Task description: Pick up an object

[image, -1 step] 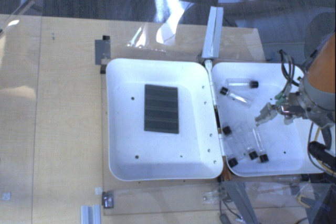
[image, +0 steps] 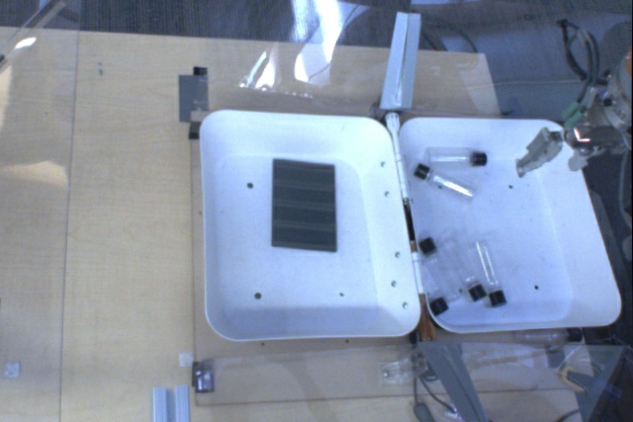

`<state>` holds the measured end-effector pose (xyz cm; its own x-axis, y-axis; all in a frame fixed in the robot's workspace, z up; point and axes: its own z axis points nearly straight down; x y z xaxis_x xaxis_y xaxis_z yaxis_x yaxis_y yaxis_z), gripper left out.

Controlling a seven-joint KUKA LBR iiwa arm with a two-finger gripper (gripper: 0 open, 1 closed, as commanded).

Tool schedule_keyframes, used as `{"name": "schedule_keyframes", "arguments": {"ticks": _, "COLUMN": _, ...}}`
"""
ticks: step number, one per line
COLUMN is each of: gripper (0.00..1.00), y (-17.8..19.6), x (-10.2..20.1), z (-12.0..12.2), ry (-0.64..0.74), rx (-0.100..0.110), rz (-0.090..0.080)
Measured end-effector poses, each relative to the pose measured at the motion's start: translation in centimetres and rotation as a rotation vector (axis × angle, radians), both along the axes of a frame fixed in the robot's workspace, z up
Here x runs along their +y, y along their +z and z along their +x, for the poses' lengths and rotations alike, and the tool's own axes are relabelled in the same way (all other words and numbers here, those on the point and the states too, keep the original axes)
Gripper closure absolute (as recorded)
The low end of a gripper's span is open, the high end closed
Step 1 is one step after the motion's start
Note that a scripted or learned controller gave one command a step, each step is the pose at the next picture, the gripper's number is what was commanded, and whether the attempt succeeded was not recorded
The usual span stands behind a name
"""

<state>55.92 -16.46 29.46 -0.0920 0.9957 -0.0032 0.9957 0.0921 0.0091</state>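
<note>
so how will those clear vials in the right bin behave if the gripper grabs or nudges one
The vials look like smooth, clear cylinders lying on their sides, so a nudge would probably roll them. Their slick walls may slip between the fingers. They look small and thin, so likely light, possibly fragile. The gripper hangs over the right bin.

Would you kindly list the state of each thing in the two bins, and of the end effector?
Dark ribbed block: lying flat, middle of the left bin.
Clear vials with black caps: lying on their sides, scattered in the right bin, caps on.
End effector: over the right bin's far right corner, holding nothing.
</note>
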Motion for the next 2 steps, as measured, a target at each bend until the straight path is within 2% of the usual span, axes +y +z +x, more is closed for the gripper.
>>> {"name": "schedule_keyframes", "arguments": {"ticks": 1, "gripper": 0.0, "y": 6.3, "x": -4.1, "z": 4.6, "ry": 0.15, "rx": -0.003, "rz": -0.004}}
{"name": "schedule_keyframes", "arguments": {"ticks": 2, "gripper": 0.0, "y": 14.4, "x": -4.0, "z": 9.2, "ry": 0.349, "rx": -0.006, "rz": -0.008}}
